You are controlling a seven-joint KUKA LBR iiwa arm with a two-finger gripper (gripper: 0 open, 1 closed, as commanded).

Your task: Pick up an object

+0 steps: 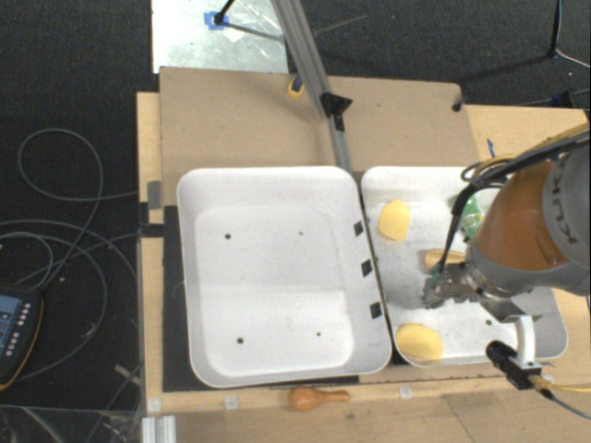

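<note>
Nearest the camera, a yellow object (418,341) lies by the right bin's (552,338) front wall. Just beyond, the gripper (434,293) hangs low; how far it is open cannot be told. It should centre over one piece before closing, avoiding the far yellow piece (394,220) and the wall.

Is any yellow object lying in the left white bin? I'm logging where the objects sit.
No: both round yellow objects lie in the right white bin, while the left white bin shows just its bare floor.

Grey arm (563,238), orange band, black cables, dark pincer (434,293)
</note>
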